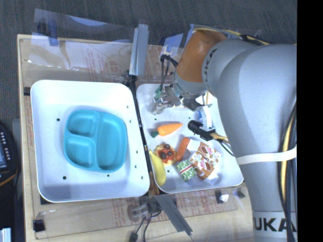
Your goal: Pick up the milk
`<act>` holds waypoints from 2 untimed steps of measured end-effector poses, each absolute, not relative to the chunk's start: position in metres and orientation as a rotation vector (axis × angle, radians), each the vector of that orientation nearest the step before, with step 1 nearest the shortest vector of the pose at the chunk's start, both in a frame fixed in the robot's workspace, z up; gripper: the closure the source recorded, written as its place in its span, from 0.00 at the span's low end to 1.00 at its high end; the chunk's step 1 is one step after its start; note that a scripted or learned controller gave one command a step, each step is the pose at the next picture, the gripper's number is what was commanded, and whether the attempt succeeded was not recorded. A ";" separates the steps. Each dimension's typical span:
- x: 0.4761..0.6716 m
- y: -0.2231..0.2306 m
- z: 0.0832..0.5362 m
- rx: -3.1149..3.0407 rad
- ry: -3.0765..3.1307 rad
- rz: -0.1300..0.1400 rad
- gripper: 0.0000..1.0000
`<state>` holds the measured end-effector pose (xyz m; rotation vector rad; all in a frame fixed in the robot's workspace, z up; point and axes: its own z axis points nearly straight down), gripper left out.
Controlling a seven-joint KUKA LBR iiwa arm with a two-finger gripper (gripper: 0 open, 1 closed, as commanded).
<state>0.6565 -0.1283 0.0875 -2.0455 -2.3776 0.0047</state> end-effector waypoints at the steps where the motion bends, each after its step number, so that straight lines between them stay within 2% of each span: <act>1: 0.657 -0.153 0.089 -1.776 -2.589 0.003 1.00; 2: 0.654 -0.146 0.088 -0.743 -3.043 0.000 1.00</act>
